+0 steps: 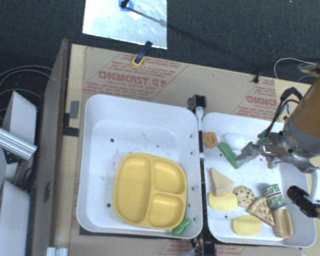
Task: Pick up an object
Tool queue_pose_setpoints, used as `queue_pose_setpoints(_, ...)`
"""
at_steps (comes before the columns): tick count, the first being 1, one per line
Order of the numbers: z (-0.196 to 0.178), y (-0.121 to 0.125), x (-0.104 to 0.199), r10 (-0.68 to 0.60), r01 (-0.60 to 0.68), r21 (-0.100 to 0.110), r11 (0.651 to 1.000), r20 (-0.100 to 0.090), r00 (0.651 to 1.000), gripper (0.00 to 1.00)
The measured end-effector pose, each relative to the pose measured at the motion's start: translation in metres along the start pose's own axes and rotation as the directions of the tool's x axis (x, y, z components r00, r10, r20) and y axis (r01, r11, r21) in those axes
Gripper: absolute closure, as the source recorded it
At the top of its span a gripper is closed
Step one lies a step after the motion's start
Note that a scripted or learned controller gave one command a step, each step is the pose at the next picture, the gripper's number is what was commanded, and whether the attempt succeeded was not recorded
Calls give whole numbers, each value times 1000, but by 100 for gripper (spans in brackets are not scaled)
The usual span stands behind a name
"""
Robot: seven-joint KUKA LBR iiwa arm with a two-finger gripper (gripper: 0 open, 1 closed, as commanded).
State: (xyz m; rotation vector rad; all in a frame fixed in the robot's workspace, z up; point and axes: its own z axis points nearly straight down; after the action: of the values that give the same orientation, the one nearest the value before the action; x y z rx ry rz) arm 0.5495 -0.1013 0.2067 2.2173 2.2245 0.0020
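Above the right bin (309,235), the claw (249,152) hangs with its fingers apart just beside a green stick (228,153), while crackers, a cheese wedge (219,181) and yellow slices lie nearer that bin's front.

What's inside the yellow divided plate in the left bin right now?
The yellow divided plate shows three bare compartments. A small green item lies just outside its lower right rim, against the left bin wall. What is beneath the plate is covered.

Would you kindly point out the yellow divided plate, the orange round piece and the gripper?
yellow divided plate (141,180), camera view, large compartment.
orange round piece (209,139), camera view, centre.
gripper (249,152), camera view, between fingertips.
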Motion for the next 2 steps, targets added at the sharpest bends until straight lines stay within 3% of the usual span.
queue_pose_setpoints(1, 77, 33, -19, 3, -3, 4, 1000, 1, 1000, 0)
queue_pose_setpoints(2, 119, -66, -45, 10, -10, 3, 1000, 1, 1000, 0)
